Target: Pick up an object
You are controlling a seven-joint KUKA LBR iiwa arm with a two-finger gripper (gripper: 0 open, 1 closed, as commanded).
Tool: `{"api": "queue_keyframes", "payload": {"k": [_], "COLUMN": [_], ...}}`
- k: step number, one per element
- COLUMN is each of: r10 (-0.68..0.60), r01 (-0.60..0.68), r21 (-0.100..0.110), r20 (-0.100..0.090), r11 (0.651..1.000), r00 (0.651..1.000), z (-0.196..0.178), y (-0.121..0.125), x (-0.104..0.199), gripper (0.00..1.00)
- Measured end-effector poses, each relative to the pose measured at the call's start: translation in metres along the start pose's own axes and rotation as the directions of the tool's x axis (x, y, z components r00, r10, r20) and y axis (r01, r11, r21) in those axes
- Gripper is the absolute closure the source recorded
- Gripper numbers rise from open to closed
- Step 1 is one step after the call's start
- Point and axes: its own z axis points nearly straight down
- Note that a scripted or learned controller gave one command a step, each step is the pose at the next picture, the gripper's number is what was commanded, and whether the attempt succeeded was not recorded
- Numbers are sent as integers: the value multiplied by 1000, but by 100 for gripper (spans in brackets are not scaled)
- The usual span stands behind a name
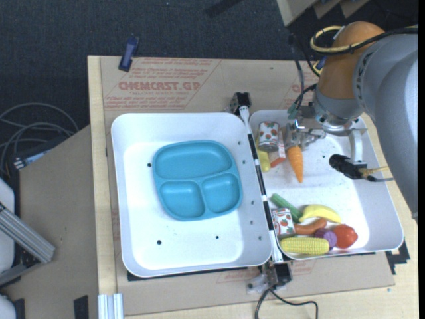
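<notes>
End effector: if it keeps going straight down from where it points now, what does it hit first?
Most likely the toy carrot: the end effector sits right above its top in the right bin. Depth is unclear from this slanted view, so it may already be touching.

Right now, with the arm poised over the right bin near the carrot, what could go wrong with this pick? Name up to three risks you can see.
1. The end effector sits right at the top of the tapered orange toy carrot; the slim, tapering shape could slip out.
2. The small white printed carton lies close beside it and might get knocked.
3. The white right bin's wall is near, so a sideways drift may hit it.
</notes>
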Motion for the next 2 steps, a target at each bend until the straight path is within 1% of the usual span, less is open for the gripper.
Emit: {"api": "queue_keyframes", "payload": {"k": [1,2], "r10": [0,-6], "r01": [0,6], "r21": [-1,-51], "r20": [1,-2], "r11": [1000,999], "r00": [1000,1000], "z": [-10,-91], "y": [0,-27], "x": [0,53], "gripper": [100,100]}}
